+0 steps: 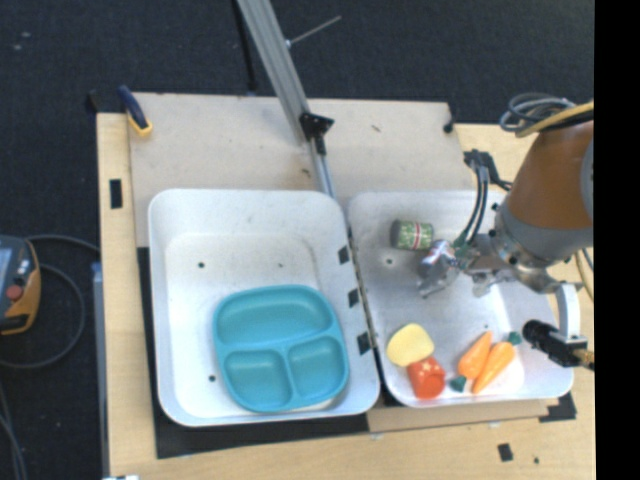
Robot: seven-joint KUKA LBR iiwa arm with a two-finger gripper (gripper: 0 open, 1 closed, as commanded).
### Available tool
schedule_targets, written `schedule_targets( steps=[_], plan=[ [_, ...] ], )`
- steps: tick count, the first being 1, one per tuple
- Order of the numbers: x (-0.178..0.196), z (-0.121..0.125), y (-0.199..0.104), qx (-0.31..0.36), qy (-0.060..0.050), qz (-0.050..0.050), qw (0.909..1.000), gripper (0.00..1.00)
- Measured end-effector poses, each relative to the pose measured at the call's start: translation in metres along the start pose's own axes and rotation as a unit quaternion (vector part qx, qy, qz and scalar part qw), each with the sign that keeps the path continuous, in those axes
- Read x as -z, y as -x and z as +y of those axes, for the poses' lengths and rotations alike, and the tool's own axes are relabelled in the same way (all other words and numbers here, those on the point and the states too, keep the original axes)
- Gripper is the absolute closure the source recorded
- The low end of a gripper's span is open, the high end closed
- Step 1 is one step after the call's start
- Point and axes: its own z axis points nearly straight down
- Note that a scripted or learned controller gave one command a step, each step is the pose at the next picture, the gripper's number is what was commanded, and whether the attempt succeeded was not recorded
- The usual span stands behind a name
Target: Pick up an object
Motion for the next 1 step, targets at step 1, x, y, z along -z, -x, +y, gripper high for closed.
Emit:
schedule_targets(
  steps=[1],
  plan=[
    [0.0071,0.0030,-0.0002,0.002,0.007,-0.001,1.0000,0.00]
  ],
)
